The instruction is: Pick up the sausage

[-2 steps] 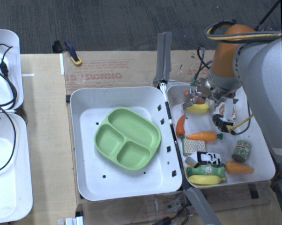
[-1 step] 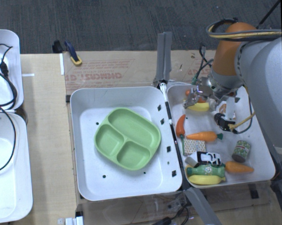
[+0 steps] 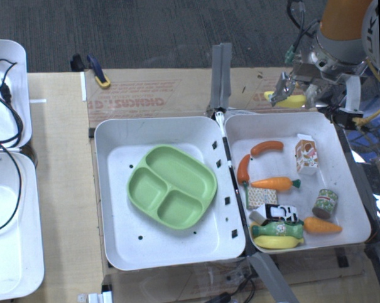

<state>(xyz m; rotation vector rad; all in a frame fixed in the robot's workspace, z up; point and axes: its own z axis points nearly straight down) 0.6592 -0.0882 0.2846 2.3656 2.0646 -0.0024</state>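
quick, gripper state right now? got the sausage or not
gripper: shut on a yellow object, above the right bin's far rim. The sausage lies in the right bin, not held.

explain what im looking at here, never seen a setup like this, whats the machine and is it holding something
One camera looks down at a slant on a bench with two white bins. The grey and orange machine at top right is a robot arm. Its gripper hangs over the far edge of the right bin, with something yellow at its tip; I can't tell whether it is gripped. The left bin holds a green divided plate. The right bin holds toy food: two sausages, two carrots, a carton, a can and a banana. The arm is meant to pick up a sausage; both lie in the bin.
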